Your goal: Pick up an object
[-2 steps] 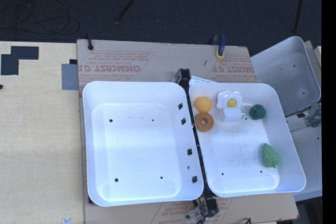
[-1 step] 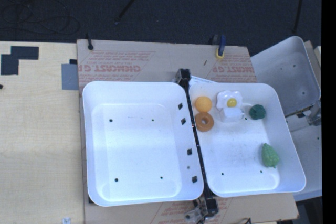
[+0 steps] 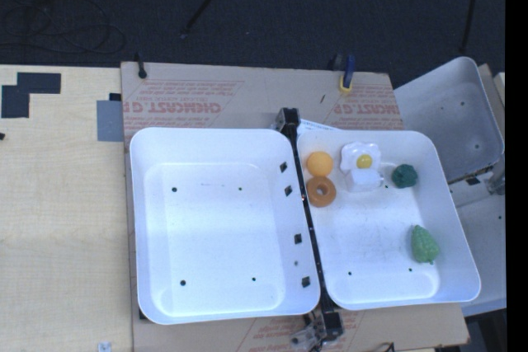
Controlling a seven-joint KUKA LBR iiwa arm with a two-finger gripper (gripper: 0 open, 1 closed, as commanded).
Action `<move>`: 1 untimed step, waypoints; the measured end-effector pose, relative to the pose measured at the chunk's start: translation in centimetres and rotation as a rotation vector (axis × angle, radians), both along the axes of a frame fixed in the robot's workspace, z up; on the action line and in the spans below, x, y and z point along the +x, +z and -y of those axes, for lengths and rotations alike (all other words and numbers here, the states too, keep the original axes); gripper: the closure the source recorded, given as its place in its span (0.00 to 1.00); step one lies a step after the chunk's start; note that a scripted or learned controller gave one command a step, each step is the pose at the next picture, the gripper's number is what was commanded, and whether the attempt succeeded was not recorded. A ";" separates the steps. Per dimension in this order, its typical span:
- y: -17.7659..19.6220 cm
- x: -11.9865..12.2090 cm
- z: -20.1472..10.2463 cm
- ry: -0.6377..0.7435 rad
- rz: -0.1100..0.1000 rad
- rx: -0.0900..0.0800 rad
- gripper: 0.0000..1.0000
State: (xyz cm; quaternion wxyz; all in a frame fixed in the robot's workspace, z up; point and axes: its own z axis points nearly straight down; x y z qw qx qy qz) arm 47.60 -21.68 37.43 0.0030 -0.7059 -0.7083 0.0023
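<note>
That orange ball [image 3: 320, 163] at the right bin's [image 3: 462, 276] eleven o'clock looks light and slippery; pinch across its middle. Claw's state: can't tell.

One fixed camera looks down (at a slant) on both white bins [image 3: 148, 177].

orange ball [image 3: 319, 163] | brown ring [image 3: 321, 192] | white bins [image 3: 210, 143]

Two shallow white bins sit side by side on a cardboard sheet [image 3: 247, 99] printed with red lettering, itself lying on the pale wooden desk [image 3: 58, 218]. A blue-and-yellow clamp [image 3: 347, 74] grips the cardboard's far edge
</note>
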 end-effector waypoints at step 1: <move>1.0 0.0 0.1 0.004 -0.001 0.000 1.00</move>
